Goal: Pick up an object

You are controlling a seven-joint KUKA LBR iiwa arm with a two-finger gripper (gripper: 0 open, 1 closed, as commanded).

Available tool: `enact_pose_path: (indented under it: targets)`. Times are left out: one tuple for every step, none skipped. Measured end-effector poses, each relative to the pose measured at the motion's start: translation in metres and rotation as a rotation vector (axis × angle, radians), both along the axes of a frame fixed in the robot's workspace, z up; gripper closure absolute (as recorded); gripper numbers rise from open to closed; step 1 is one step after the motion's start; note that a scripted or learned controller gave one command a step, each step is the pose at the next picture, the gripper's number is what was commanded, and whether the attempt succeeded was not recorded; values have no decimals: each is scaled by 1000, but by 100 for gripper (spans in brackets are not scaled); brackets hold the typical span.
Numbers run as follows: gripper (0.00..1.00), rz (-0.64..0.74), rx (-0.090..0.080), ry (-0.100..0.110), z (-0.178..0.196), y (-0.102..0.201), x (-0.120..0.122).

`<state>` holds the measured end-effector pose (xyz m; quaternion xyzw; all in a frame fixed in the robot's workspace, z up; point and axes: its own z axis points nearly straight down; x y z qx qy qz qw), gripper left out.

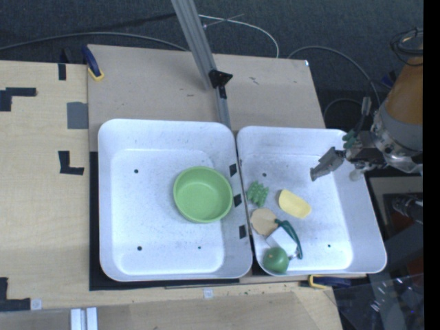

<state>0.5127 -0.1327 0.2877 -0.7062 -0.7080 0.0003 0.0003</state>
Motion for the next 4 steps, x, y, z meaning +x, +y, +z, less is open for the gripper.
enact_pose_path:
  targets:
    - [0, 0, 0, 1, 0, 0, 0]
    - [0, -2, 1, 7, -64, -1, 3]
    - [0, -1, 1, 6, -112, 6, 8]
    - [0, -2, 1, 7, -162, 0, 13]
